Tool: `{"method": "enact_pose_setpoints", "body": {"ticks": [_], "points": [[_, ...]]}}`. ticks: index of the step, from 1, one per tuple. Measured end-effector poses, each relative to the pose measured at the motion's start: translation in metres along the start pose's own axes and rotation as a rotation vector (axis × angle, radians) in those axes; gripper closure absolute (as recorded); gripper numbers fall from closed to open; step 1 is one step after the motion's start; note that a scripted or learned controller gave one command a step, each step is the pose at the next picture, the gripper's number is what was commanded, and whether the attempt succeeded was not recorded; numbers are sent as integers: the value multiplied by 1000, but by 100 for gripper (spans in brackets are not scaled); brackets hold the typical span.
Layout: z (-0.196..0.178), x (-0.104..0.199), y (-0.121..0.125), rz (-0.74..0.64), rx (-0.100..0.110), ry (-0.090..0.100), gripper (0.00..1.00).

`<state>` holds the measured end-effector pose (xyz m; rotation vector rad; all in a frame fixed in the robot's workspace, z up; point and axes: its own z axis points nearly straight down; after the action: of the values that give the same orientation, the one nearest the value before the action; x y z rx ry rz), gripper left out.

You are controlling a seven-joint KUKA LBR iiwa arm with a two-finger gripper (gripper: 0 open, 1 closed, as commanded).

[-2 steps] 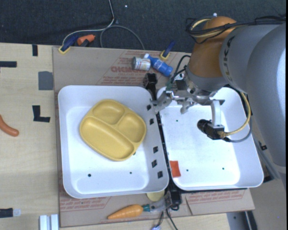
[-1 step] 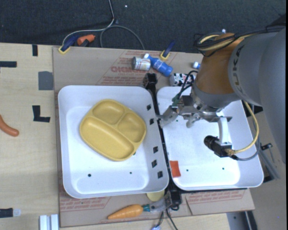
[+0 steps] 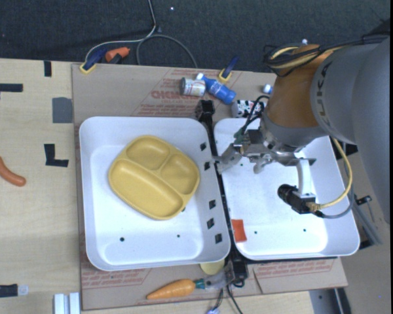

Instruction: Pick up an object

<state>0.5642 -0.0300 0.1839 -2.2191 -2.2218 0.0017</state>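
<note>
Yellow divided plate (image 3: 155, 176) lying flat in the left bin (image 3: 92, 195), probably light, stiff, slick plastic best pinched at its raised rim; gripper (image 3: 249, 150) above the right bin (image 3: 340, 241), its opening and contents impossible to tell

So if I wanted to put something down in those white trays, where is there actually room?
Left bin: a bare strip along the near edge, below the yellow divided plate; the plate takes up the middle. Right bin: the near half is open, apart from a small orange piece by the divider. Its far half is crowded by the arm.
</note>
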Motion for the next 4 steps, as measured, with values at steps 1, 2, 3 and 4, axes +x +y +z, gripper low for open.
{"method": "enact_pose_setpoints", "body": {"ticks": [1,2,3,4], "points": [[103,-75,53,4,-6,-4,0],[98,-63,106,-3,-3,-1,0],[83,-177,83,9,-1,-4,0],[96,-124,10,1,-9,-5,0]]}}
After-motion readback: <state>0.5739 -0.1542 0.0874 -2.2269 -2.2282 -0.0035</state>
